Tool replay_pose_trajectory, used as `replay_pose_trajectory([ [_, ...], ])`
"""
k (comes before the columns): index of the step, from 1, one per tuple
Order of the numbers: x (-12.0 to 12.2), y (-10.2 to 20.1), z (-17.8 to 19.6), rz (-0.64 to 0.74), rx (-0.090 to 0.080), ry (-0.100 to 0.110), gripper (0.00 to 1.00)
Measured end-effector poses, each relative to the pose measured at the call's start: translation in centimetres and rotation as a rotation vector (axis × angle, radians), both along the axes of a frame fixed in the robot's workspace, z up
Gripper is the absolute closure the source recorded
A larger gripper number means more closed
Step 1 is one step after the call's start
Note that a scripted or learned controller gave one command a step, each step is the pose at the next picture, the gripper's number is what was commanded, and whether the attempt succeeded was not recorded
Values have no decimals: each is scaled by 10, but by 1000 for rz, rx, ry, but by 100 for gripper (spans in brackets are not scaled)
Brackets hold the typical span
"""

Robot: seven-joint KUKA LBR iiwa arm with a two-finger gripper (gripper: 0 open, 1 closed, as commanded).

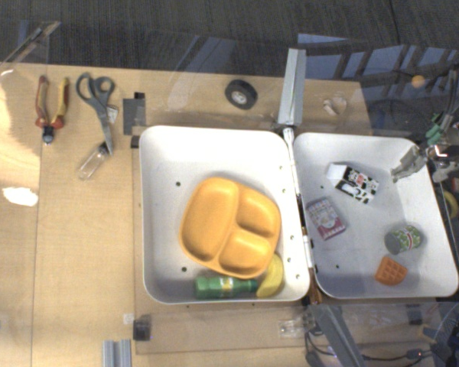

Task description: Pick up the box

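Note:
A small white and black patterned box (356, 183) lies in the upper middle of the right bin (428, 285), tilted down to the right. My gripper (408, 163) hangs over the bin's upper right part, reaching in from the right edge. It sits to the right of the box, with a gap of bare bin floor between them. Nothing shows in the gripper.
The right bin also holds a flat pink packet (325, 218), a green can (403, 239) and an orange waffle-like piece (392, 271). A yellow divided tray (231, 226), a green bottle (225, 286) and a banana (272, 277) lie in the left bin (161, 167). Pliers (49, 104), scissors (99, 102) and a tape roll (241, 93) rest on the bench.

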State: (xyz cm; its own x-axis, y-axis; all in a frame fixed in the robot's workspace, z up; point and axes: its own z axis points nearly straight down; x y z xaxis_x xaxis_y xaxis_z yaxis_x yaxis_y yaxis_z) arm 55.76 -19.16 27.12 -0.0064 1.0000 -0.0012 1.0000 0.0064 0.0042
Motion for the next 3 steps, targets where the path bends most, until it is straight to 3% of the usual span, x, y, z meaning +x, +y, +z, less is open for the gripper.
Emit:
replay_pose_trajectory([
  [1,14,70,-169,2,-1,-17,0],
  [2,7,102,-176,-80,-3,-24,0],
  [3,-8,103,-175,-134,0,-29,0],
])
